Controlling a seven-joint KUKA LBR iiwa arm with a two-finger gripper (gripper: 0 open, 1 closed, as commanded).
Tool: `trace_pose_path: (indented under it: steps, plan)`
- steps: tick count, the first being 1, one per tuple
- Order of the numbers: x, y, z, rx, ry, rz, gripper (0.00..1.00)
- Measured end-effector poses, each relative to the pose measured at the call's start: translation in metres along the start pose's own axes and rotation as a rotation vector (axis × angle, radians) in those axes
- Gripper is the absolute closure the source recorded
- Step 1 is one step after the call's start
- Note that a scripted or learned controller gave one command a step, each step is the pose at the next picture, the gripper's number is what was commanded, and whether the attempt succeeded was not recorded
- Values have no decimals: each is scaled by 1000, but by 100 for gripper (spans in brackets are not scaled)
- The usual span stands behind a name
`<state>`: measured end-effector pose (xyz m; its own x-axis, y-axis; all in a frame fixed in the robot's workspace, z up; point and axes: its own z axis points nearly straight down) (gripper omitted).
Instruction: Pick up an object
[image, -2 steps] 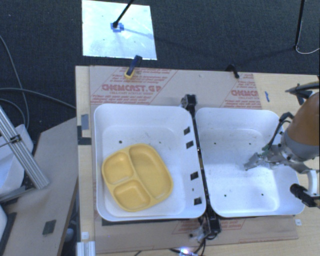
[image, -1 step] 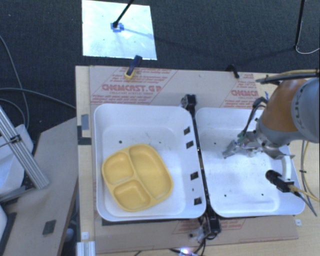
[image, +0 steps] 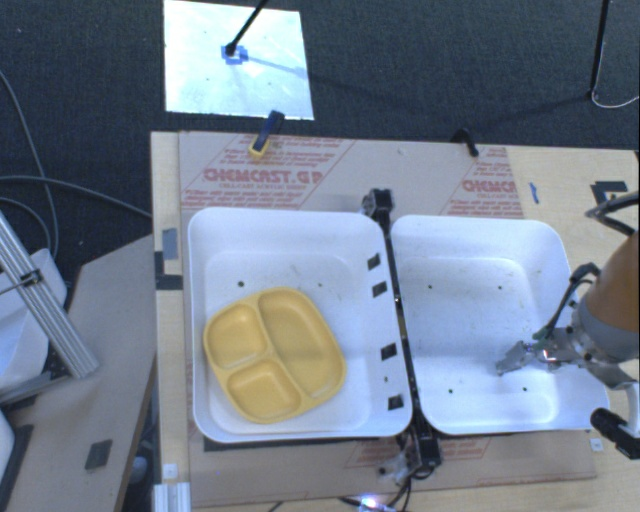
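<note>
A yellow plate with three compartments (image: 274, 353) lies flat in the left white bin (image: 300, 235), toward its front left. My gripper (image: 514, 358) reaches in from the right and hangs low over the floor of the right white bin (image: 470, 250), near its front right part. It is far from the yellow plate, with the divider between the bins in between. I see nothing held in the gripper.
The orange band of the arm (image: 612, 300) sits at the right edge above the right bin. A black clip strip (image: 392, 320) runs along the seam between the bins. Both bins rest on a cardboard sheet (image: 330, 170); a metal frame (image: 40, 300) stands at the left.
</note>
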<state>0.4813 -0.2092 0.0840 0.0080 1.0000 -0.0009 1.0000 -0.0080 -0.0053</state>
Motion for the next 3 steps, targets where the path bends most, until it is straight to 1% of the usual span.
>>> trace_pose_path:
  steps: [1, 2, 3]
  plan:
    - [5, 6, -11, -10, -1, -8, 100]
    - [5, 113, -2, -17, -2, -17, 100]
    - [2, 0, -5, 2, 3, -3, 100]
